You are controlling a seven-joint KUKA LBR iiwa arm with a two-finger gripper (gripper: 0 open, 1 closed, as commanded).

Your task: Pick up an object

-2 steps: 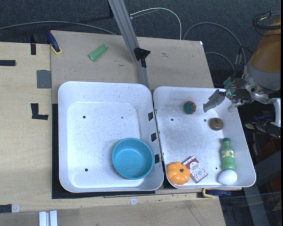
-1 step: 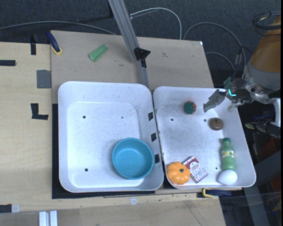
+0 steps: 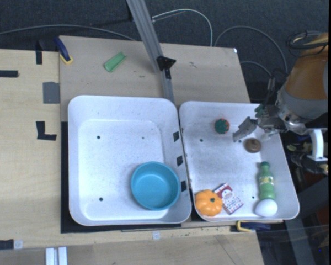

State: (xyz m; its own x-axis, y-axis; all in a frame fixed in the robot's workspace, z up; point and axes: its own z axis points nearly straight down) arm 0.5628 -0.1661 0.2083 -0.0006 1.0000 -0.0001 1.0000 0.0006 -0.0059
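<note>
Right bin [image 3: 209, 164] holds all the candidates. Arm [image 3: 306, 87] enters from three o'clock. Gripper [image 3: 245, 130] hangs over the bin's upper right area; whether its jaws are open or closed cannot be told. Bottle [image 3: 266, 182] lies toward five o'clock, long axis running twelve to six. Ball [image 3: 222, 126] sits just beside the gripper at nine o'clock. Brown disc [image 3: 253, 144] lies nearest, at five o'clock, so probably the target.
</note>
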